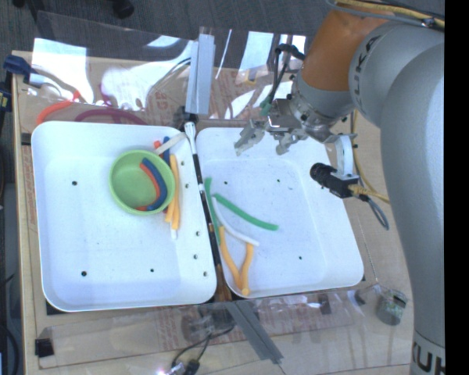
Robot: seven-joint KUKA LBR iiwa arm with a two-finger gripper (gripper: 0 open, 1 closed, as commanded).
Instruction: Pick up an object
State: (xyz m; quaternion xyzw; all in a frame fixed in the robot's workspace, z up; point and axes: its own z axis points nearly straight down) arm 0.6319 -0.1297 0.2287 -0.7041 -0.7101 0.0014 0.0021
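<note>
nearest us, at the front of the right bin (328, 276), lies an orange strip (236, 266), with a white strip (236, 233) and a green strip (246, 214) just behind it, all close to the left wall. we judge these thin pieces light and bendy, lying flat and hard to get under; the green strip's raised middle looks the best place to pinch. the left bin (78, 233) holds a green bowl (138, 182) with coloured pieces in and beside it; its rim would also give a hold. our gripper (267, 137) hangs above the far edge of the right bin, well apart from the strips, fingers spread and holding nothing, the wrist angled down from the right.
</note>
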